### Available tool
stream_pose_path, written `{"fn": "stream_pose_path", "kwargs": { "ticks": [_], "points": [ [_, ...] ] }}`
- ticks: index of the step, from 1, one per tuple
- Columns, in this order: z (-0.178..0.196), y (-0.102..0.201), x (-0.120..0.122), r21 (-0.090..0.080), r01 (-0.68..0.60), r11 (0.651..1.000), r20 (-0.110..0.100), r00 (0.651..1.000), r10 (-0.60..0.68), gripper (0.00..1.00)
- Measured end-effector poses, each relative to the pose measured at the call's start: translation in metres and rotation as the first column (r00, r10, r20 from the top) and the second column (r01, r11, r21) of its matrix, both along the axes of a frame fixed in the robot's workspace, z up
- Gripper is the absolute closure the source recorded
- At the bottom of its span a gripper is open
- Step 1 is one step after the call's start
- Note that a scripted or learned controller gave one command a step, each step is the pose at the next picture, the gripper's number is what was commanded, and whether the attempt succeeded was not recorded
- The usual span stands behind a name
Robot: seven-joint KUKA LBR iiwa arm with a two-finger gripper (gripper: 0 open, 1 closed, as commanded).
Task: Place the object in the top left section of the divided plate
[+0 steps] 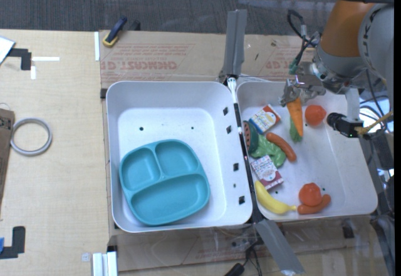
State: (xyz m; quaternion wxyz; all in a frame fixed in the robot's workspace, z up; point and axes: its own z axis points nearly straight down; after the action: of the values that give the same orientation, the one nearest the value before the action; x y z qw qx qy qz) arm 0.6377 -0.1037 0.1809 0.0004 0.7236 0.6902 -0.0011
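now we see the gripper (293,97) with fingers clamped on the carrot (295,119), the plate (164,181) well apart.

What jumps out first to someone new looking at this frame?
Probably the blue divided plate lying alone in the left bin, its sections bare. Next, the jumble of toy food in the right bin: a banana near the front edge, a carrot at the back, and a tomato beside it. The grey and orange arm hangs over that bin's far corner, its hand right above the carrot.
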Motion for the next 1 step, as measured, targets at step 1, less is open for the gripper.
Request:
{"fn": "stream_pose_path", "kwargs": {
  "ticks": [1],
  "points": [
    [0.0745,0.0319,0.0083,0.0,-0.079,0.997,0.0,0.997,0.079,1.0]
  ]
}}
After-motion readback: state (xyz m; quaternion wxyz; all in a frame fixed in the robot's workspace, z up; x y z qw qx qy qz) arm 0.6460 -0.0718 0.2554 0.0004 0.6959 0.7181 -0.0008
